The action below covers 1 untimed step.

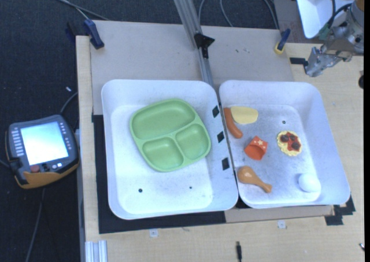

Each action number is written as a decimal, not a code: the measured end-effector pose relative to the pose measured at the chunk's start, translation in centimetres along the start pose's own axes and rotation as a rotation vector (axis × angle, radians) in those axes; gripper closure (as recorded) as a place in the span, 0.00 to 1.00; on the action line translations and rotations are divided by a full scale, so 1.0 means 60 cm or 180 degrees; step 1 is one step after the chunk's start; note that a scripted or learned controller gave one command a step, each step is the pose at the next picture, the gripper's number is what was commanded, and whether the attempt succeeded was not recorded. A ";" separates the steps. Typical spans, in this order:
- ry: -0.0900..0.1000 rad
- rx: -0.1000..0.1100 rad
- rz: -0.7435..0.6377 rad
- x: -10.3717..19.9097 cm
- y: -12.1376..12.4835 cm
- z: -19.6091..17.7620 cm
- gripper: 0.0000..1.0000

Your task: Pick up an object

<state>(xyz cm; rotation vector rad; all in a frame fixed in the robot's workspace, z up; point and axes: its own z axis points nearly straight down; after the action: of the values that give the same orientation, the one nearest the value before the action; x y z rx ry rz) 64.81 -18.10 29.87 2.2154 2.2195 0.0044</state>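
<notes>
Right bin (pixel 329 139): 6 items scattered, open floor between most. Sausage (pixel 233 122) lies along the left wall, touching yellow piece (pixel 244 115) at the back. Red block (pixel 256 148) mid-floor, drumstick (pixel 254 178) near it toward the front-left. Pizza slice (pixel 289 142) right of centre, white egg (pixel 309 183) in the front-right corner close to the wall. Back-right floor is bare. Left bin (pixel 115 157): green divided plate (pixel 170 134) takes the middle; bare floor along front and left. Metal pole (pixel 188 15) slants over the table (pixel 144 47) behind the bins' shared edge.
</notes>
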 end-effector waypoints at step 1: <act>0.0012 0.0031 -0.0007 0.085 -0.011 0.035 1.00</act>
<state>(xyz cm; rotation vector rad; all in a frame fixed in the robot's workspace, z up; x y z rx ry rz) 64.14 -13.03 27.76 2.2198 2.2287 -0.0019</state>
